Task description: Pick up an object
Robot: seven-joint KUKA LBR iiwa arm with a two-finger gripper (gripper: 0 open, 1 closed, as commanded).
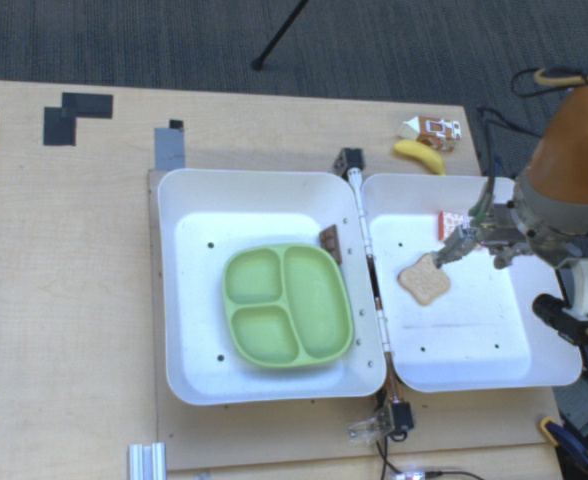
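The pale wooden counter [64, 288] carried two shallow white bins. The left bin [189, 298] held a green three-compartment plastic plate [286, 306]. In the right bin [474, 353] lay a tan toast-shaped slice [424, 282], the gripper [452, 250] just above its upper edge; its opening could not be told.

Two white bins [174, 298] side by side on the table [64, 298], one green divided plate [287, 306], one slice of toast [425, 282], one banana [419, 154], one small carton [437, 128]
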